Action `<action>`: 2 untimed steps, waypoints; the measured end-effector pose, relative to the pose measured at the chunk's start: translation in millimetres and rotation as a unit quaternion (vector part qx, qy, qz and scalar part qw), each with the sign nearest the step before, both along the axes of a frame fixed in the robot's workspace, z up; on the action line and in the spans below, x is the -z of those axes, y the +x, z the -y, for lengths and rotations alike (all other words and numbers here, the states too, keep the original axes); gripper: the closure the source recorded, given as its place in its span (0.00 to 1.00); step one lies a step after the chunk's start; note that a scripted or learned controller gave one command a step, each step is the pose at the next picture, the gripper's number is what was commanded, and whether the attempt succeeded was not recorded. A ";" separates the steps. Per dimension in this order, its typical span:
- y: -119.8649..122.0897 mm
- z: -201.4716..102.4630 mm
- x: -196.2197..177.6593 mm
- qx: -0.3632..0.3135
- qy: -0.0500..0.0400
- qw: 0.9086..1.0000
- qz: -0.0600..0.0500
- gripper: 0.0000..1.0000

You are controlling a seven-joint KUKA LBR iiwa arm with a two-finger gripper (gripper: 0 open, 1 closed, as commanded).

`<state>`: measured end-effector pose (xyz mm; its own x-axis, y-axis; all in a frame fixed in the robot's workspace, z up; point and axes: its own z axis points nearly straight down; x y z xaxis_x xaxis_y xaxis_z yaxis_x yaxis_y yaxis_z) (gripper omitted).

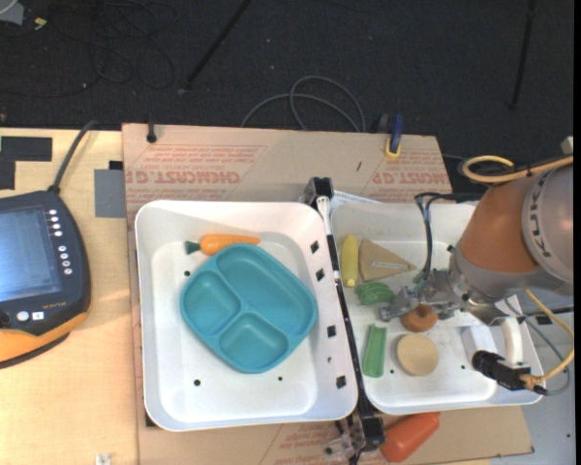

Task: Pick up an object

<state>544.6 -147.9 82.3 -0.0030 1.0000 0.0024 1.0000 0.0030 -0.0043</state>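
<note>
My gripper (pixel 413 307) hangs low inside the right bin (pixel 465 387), at the end of the grey arm with its orange band (pixel 494 240). A small brown round object (pixel 422 317) sits directly under the gripper, touching or nearly touching it. Around it lie a green leafy piece (pixel 372 293), a tan wedge (pixel 381 260), a yellow corn-like piece (pixel 350 260), a green cucumber stick (pixel 375 350) and a tan round biscuit (pixel 417 355). In the left bin (pixel 165 356) lie a teal divided plate (pixel 248 307) and an orange carrot (pixel 228 243).
A black divider ridge (pixel 331 298) runs between the two bins. An orange-red toy (pixel 408 437) lies outside the bins at the front. A tablet controller (pixel 24 269) rests on the bench at far left. Cables (pixel 508 368) trail by the right bin's right side.
</note>
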 end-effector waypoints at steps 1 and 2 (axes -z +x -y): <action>-0.8 2.6 -14.5 0.003 0.000 1.000 0.000 1.00; -1.0 -77.2 -108.5 0.000 0.000 1.000 0.002 1.00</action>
